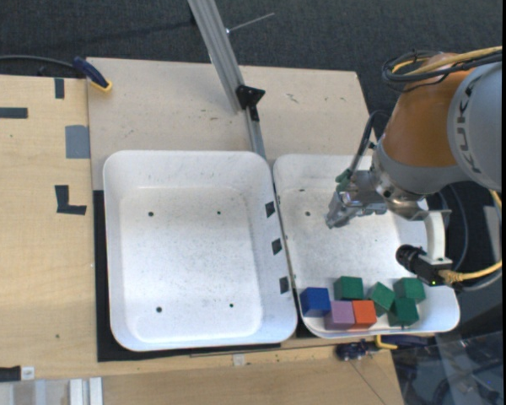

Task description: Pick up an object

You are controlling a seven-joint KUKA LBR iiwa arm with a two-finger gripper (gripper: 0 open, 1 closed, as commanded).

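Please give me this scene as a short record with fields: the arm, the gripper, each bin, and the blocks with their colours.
arm: grey and orange KUKA arm, reaching in from the right
gripper: gripper above the right bin's bare floor, nothing seen between its fingers
left bin: left bin, white, shallow
right bin: right bin, blocks clustered at its near edge
blocks: blue block, purple block, orange block, four green blocks
task state: no block lifted yet

I can't make out the gripper's (337,215) fingertips; the arm (443,125) covers the right bin's (308,180) far corner.
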